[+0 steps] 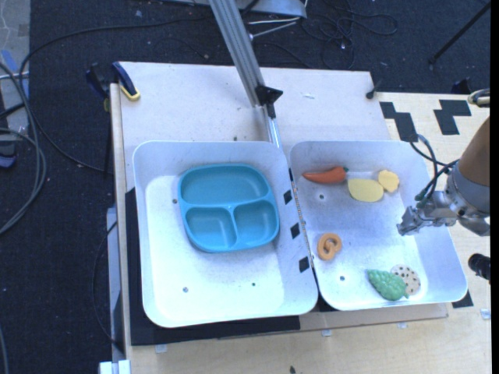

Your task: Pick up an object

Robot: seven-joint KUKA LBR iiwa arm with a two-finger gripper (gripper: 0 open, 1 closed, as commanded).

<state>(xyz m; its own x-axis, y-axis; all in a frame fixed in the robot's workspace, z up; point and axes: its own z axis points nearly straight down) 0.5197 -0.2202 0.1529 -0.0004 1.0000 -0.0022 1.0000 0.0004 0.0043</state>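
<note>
The right bin (437, 267) holds an orange carrot (325, 175), a yellow lemon-like piece (365, 189), a small yellow piece (388, 181), an orange pretzel (329, 246), a green leafy piece (387, 284) and a speckled cookie (406, 276). My gripper (411, 222) hangs at the bin's right side, below the yellow pieces and above the cookie, touching none of them. Nothing shows between its fingers.
The left bin (156, 287) bears a blue divided plate (228, 207). A grey metal pole (238, 41) slants down from the top to the gap between the bins. Cables lie on the dark floor at left and top.
</note>
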